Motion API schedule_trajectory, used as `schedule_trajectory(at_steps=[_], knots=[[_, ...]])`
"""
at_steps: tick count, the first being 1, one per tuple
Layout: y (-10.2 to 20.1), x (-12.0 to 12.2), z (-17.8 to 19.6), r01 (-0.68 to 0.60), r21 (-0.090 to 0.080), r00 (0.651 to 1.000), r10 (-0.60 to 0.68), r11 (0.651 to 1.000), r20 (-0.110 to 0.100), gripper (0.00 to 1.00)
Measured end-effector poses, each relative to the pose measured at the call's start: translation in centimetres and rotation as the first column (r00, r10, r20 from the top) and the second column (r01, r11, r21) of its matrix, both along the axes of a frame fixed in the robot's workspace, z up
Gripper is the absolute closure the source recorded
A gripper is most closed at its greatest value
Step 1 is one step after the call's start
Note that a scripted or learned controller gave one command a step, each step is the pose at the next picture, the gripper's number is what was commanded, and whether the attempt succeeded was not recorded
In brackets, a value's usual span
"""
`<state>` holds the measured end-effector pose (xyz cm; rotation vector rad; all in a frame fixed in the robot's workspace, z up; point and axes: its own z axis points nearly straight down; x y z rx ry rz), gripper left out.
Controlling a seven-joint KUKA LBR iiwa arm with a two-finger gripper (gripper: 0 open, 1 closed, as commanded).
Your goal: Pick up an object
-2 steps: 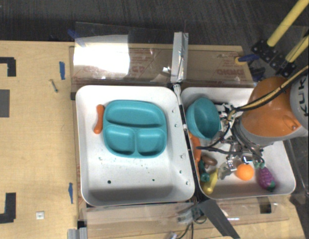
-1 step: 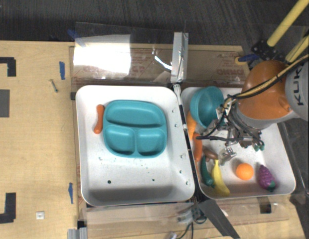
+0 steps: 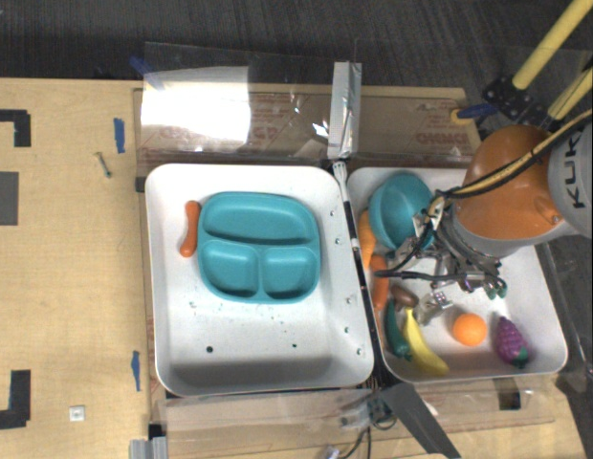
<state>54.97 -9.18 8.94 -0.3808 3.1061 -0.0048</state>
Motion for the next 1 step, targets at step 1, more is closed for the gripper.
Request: schedule_trajectory(at_steps=[1], knots=[[-0.35, -2.46, 0.02, 0.214, 0.003, 0.977, -0.214, 0.977, 0.002, 0.0]])
